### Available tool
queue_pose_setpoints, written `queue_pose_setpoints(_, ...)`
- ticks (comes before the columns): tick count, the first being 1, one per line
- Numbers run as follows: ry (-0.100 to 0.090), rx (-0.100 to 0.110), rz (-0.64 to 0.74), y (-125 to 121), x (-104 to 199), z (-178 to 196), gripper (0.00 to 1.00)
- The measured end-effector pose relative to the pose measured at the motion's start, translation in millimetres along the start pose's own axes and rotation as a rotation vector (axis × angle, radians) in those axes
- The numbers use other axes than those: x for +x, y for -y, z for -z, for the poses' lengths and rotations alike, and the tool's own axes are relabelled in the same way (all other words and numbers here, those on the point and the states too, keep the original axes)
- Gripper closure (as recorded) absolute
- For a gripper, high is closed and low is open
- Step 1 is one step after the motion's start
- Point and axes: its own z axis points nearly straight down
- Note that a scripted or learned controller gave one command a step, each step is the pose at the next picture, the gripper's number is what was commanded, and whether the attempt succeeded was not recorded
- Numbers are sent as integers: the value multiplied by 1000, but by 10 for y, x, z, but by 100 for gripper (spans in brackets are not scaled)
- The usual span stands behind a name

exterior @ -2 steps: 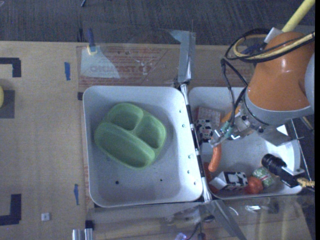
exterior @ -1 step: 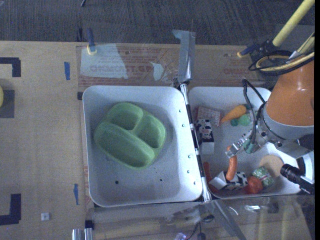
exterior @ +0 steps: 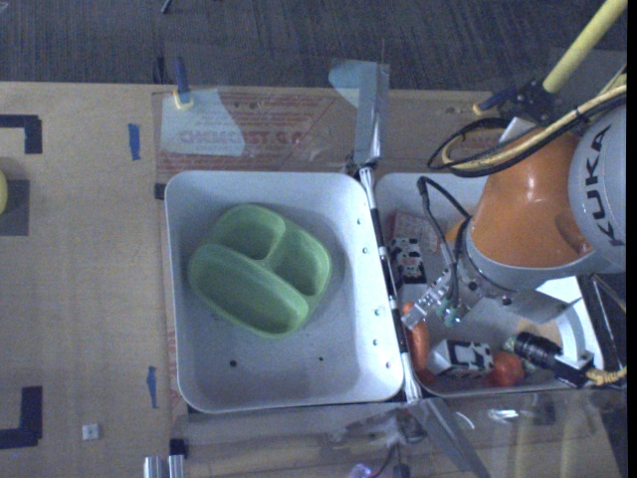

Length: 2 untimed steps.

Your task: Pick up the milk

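The grey KUKA arm with its broad orange band [exterior: 523, 217] reaches in from the right of the frame and hangs over the right-hand shallow white bin [exterior: 390, 199], covering most of it; its two-finger gripper [exterior: 435, 302] points down and to the left at the bin's left side, but the arm's bulk and the dim light hide its tip, so I cannot tell how wide it stands or whether it has hold of anything; a small black-and-white cow-patterned milk carton [exterior: 407, 258] lies in the upper left part of that bin, just above and left of the gripper; a second black-and-white patterned pack [exterior: 466, 355] lies near the bin's lower edge, with a red tomato-like item [exterior: 506, 368] just beside it on the right and an orange carrot-shaped piece [exterior: 420, 342] on its left; the left-hand shallow white bin [exterior: 199, 366], at the frame's centre, holds a green moulded plastic tray with three compartments [exterior: 261, 267], lying slantwise in its upper half.
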Motion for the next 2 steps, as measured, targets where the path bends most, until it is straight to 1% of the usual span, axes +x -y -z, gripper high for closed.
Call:
queue_pose_setpoints(1,3,-2,22,439,-563,3,100)
queue_pose_setpoints(2,3,-3,84,110,-151,275,100)
